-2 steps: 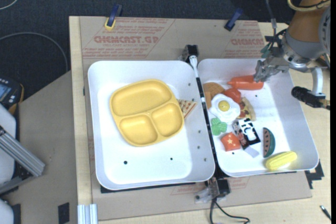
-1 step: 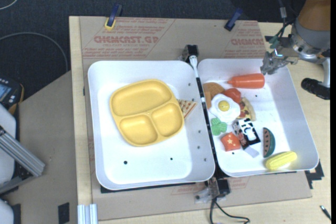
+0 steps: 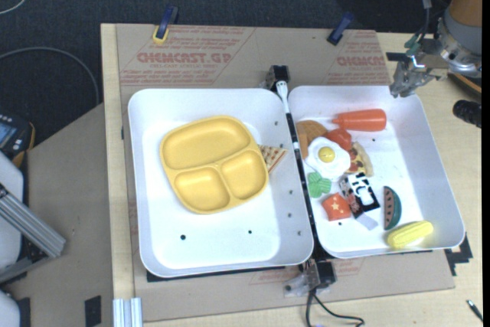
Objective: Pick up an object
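Two shallow white bins sit side by side on the counter (image 3: 230,57), on a cardboard sheet printed with red lettering. The left bin (image 3: 149,241) holds a yellow divided plate (image 3: 213,163) with three compartments, lying toward the bin's far half. A small waffle-patterned wedge (image 3: 272,157) rests just beside the plate's right rim, close against the wall shared with the other bin.

The right bin (image 3: 436,165) carries a cluster of toy food. An orange carrot-like piece (image 3: 360,119) lies near the far edge, pointing across the bin. Just nearer from it, a fried egg (image 3: 327,156) sits on top of a brown and red heap, touching the pieces under it. A green leafy piece (image 3: 318,184) lies beside the egg on its near side, a small red piece (image 3: 336,206) nearer still, and a black-and-white item (image 3: 360,191) to the right of that one. A watermelon slice (image 3: 391,207) lies toward the bin's near right corner, and a yellow corn-like piece (image 3: 409,234) rests beside it, close to the near right corner wall.

The end effector (image 3: 403,88) hangs over the far right corner of the right bin, at its rim, well apart from the carrot-like piece and the rest of the heap. It carries nothing that I can make out, and from here I cannot tell whether it is spread or pressed together. The arm (image 3: 459,34) comes in from the counter's right edge.
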You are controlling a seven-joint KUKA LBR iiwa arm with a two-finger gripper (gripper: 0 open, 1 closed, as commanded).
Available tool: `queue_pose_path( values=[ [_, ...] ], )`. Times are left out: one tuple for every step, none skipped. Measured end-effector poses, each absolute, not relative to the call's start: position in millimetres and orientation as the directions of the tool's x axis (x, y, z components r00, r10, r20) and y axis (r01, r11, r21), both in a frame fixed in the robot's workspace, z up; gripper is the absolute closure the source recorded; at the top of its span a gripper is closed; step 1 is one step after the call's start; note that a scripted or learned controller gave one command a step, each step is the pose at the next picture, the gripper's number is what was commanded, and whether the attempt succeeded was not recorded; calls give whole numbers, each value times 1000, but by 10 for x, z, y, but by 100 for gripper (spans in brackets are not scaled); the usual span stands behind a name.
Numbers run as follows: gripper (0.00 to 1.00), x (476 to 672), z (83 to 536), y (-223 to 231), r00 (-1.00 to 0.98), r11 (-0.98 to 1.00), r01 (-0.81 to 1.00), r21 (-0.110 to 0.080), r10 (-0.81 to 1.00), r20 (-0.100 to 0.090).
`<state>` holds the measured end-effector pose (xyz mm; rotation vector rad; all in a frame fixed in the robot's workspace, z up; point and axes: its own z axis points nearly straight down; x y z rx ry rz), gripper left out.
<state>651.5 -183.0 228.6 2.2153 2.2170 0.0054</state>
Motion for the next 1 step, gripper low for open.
queue_pose_path(
  values=[
    [100,6210,2389,-1409,-3,3,1000,-2,1000,2]
  ],
)
